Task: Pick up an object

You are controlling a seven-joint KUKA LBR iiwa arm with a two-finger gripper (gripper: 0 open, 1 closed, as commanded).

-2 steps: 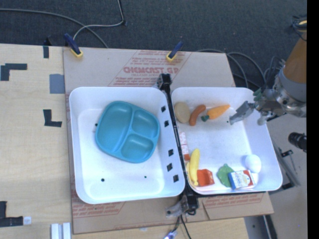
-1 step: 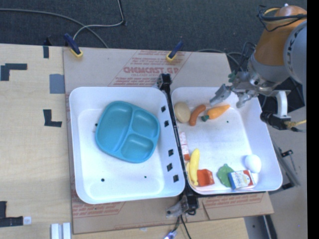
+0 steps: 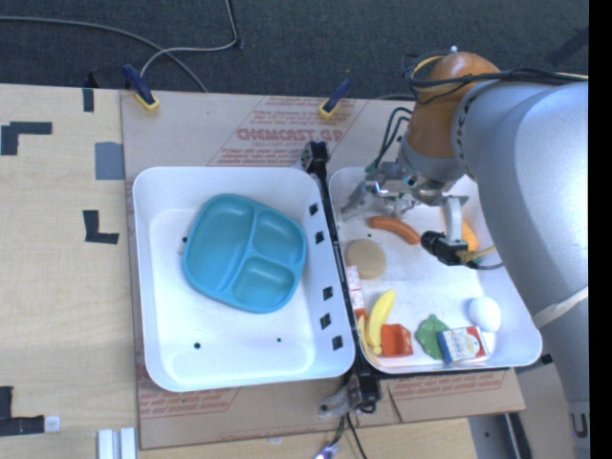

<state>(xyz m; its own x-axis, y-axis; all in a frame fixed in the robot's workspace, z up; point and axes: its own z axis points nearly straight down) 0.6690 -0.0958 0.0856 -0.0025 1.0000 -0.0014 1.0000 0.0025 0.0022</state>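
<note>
Camera view: gripper point(image 3: 390, 191) low over the right bin's point(image 3: 516, 357) far-left corner, beside the divider; whether it is released or clenched cannot be told; nothing visibly grasped. Relative to the right bin: orange sausage point(image 3: 394, 228) and tan disc point(image 3: 365, 257) inside, near the gripper; banana point(image 3: 379, 315), white egg point(image 3: 483, 311) along the near wall; blue plate point(image 3: 245, 252) in the left bin point(image 3: 158, 352). The arm hides the right bin's right rim.

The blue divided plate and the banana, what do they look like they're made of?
The blue divided plate looks like moulded plastic: uniform colour, soft sheen, rounded compartment ridges. The banana is probably plastic toy food, judging by its flat, even yellow, though the view is too coarse to be sure.
</note>
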